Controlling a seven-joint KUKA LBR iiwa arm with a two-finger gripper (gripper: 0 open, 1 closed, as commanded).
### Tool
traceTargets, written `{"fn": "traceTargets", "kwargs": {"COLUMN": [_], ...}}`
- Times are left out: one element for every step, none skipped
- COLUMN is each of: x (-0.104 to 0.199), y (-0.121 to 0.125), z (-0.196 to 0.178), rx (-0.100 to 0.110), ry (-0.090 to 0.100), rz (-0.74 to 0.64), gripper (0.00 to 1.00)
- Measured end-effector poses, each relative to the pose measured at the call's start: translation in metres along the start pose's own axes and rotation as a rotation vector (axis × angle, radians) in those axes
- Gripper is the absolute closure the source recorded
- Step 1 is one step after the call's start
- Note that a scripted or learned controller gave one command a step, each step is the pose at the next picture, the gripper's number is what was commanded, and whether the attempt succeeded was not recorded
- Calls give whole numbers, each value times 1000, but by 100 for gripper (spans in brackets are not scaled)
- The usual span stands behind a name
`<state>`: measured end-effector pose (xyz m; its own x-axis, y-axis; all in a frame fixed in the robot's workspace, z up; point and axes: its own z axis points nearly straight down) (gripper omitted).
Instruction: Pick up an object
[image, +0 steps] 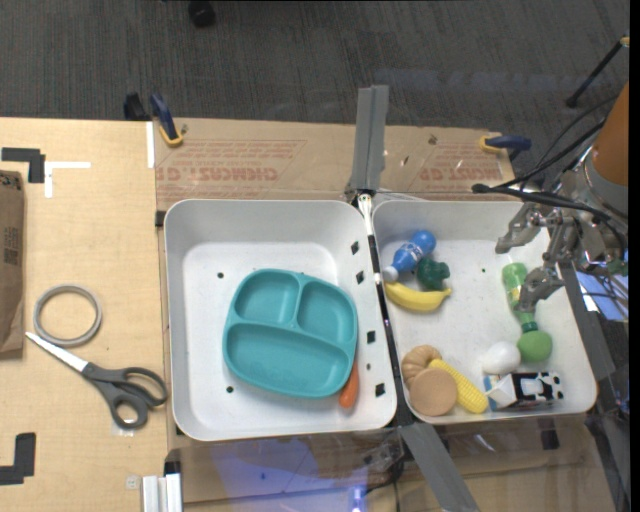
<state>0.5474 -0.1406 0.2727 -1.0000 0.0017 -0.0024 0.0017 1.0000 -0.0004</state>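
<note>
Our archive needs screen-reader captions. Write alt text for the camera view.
A gripper hovers over the right bin, above a green toy, among a banana and other toys. The left bin holds a teal divided plate; scissors lie on the bench.

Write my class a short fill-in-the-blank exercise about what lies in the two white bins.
1. The teal divided plate lies in the ____ bin.
2. The banana lies in the ____ bin.
3. The scissors lie outside the bins, just below a roll of ____.
4. The gripper hangs over the ____ bin.

Missing words: left; right; tape; right
</note>
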Motion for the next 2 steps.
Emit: {"fn": "traceTargets", "kwargs": {"x": [-40, -54], "y": [5, 30], "z": [128, 155], "rx": [-1, 4], "ry": [1, -22], "rz": [-128, -99], "gripper": [0, 0]}}
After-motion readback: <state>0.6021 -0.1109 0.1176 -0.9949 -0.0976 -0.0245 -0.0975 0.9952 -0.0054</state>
